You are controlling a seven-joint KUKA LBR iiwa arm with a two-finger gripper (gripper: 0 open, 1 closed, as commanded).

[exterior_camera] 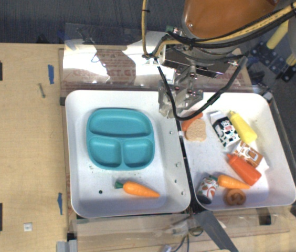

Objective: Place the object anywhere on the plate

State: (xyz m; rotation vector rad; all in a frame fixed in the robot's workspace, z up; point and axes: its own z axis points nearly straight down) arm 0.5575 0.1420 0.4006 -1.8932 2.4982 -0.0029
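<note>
Pale wooden desk w/ black tape marks carries two shallow white bins side by side; left bin holds a teal three-compartment plastic plate and a small orange toy carrot lying just below it, apart from the plate; right bin holds assorted toy food; metal claw hangs over the divide near a toast slice, prob. lining up a pick; can't tell its state.
</note>
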